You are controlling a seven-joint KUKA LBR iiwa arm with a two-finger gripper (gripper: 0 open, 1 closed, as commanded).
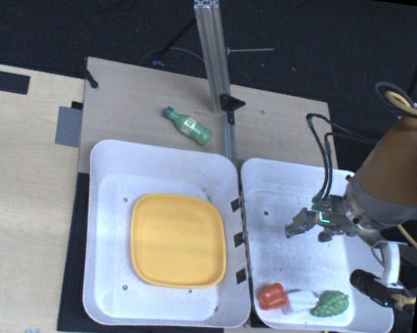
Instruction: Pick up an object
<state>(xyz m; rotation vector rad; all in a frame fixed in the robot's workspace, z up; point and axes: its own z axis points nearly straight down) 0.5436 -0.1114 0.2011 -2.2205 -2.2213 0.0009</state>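
In the right bin (283, 188), along its near edge, three small objects lie in a row: a red pepper-like piece (273, 296), a white piece (301, 301) and a green knobbly piece (330, 303). My gripper (309, 231) hangs over the middle of that bin, well behind the three objects and apart from them. Its two dark fingers are spread, open, with nothing between them. A square yellow plate (179, 240) lies flat in the left bin (116, 163).
A small green bottle (188, 125) lies on its side on the bench behind the left bin. An aluminium post (217, 47) rises slanted from the bench between the bins. Black clips (238, 238) line the divider. Cables (321, 151) loop above the right bin.
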